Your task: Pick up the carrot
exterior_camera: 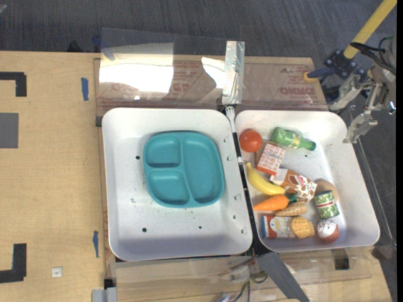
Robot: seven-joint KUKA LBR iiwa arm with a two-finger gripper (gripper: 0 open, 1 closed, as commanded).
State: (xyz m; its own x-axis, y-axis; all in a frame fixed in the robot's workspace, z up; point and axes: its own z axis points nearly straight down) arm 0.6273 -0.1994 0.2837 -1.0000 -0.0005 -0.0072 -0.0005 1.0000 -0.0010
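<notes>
Faint reddish print on the clear panel (pixel 208 74) behind the bins is too blurred to read, as are the small packages' labels. The carrot (pixel 272 202) lies in the right bin (pixel 352 168), near its left wall, just below the banana (pixel 262 182). A teal divided plate (pixel 184 168) sits mid left bin (pixel 119 187).

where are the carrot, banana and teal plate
carrot (pixel 271 202), camera view, middle of its orange body
banana (pixel 262 182), camera view, middle of its curve
teal plate (pixel 184 168), camera view, ridge between its compartments
</notes>
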